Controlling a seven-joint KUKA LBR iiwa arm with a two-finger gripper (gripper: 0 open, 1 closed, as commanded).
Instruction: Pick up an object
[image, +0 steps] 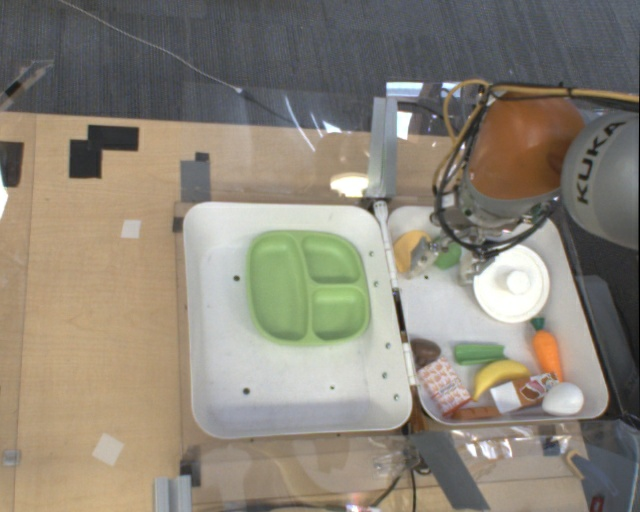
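Observation:
My gripper (452, 262) is low over the back of the right bin (585, 330), hanging from the orange-banded wrist (515, 150). A small green item (447, 255) lies right at its fingertips, and a yellow piece (408, 248) sits just to its left against the bin wall. At the bin's front lie a green pod (478, 352), a banana (500, 376), a carrot (546, 352), a brown item (427, 351), a red-and-white packet (442, 385) and a white egg shape (563, 399).
A white round lid (512, 283) rests just right of the gripper. The left bin (210, 390) holds a green divided plate (307, 287). A metal post (381, 150) stands behind the divider between the bins.

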